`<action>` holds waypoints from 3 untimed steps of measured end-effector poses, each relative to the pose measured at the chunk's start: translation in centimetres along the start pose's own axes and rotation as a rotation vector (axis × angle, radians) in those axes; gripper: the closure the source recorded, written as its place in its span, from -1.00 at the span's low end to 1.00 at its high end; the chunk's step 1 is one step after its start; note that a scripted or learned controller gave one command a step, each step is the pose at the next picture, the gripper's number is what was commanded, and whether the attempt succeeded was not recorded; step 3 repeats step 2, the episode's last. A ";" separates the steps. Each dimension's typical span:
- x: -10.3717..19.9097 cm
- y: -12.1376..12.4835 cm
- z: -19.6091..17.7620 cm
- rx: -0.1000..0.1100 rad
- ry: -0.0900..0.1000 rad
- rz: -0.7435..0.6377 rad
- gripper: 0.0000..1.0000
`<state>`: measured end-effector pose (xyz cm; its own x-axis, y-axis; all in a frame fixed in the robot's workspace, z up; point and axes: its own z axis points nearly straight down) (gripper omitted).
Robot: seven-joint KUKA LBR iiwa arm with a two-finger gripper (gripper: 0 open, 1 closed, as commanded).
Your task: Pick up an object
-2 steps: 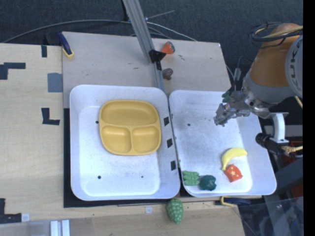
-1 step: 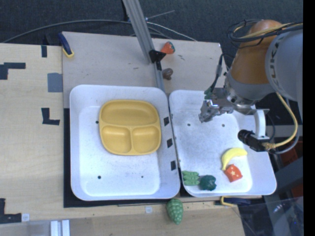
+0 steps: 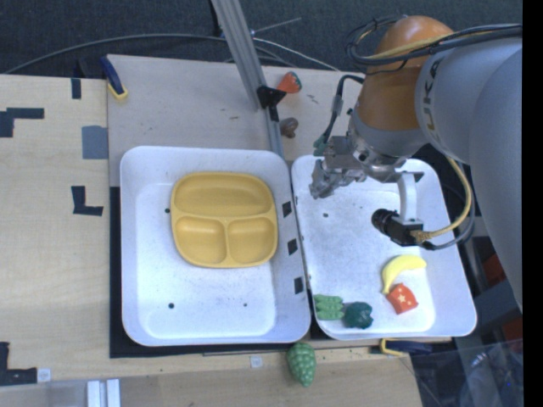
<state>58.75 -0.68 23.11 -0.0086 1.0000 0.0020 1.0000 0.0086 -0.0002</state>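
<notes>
My gripper hangs over the far left part of the right bin, its tips near the bin floor with nothing seen between them. A yellow banana and a red piece lie at the bin's near right. A green lumpy piece and a dark green piece rest along the near edge. All these lie well toward the near side from the gripper.
The left bin holds a yellow divided plate. A green bunch of grapes sits on the bench in front of the bins. A metal post rises behind them, with small items beside its foot. A black cable fitting hangs over the right bin.
</notes>
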 end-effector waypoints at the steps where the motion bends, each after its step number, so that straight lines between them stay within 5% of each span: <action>1: 5.5 1.0 1.2 0.002 -0.001 0.001 1.00; 2: 10.7 2.2 -0.2 0.000 0.000 0.001 1.00; 3: 10.7 2.2 -0.2 0.000 0.000 0.001 1.00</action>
